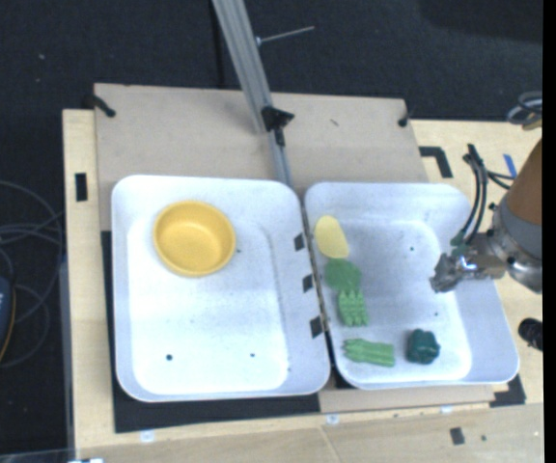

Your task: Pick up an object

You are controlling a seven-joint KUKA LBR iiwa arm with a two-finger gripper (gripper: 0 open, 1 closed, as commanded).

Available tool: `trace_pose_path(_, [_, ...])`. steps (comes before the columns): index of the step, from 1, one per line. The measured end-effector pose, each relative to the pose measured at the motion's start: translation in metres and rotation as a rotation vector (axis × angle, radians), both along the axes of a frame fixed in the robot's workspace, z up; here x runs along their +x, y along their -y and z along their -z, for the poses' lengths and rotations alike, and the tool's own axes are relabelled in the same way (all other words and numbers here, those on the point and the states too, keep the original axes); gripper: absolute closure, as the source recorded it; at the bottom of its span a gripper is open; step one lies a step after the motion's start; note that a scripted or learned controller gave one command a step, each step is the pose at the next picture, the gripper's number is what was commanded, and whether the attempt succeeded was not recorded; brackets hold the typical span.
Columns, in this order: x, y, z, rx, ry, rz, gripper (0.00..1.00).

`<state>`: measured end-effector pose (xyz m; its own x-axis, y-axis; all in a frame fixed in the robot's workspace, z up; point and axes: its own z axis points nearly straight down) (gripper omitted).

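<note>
Objects crowd the right bin (394, 201): I see a pale yellow piece (331, 237), two green pieces (344, 276) (352, 308) beneath it, a green strip (369, 352) and a dark green lump (423, 346). My tool (444, 278) hangs over that bin's right side; I cannot tell its finger state. A yellow bowl (195, 238) sits in the left bin (143, 355).

Arm (521, 230) reaching in from right, wrist low, angled leftward.

Even, diffuse overhead light; both white bins (210, 287) nearly overexposed, with faint soft shadows. Surrounding floor (27, 46) falls dark. Overall focus soft, fine detail grainy and slightly blurred.
</note>
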<state>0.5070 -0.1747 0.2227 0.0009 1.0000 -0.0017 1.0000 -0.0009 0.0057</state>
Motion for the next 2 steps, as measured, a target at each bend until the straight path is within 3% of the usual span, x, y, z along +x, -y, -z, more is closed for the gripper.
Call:
trace_pose_path(1, [0.001,0.001,-0.033,0.001,-0.002,-0.001,1.00])
trace_pose_path(2, [0.032,-0.045,-0.040,0.002,-0.004,-0.005,1.00])
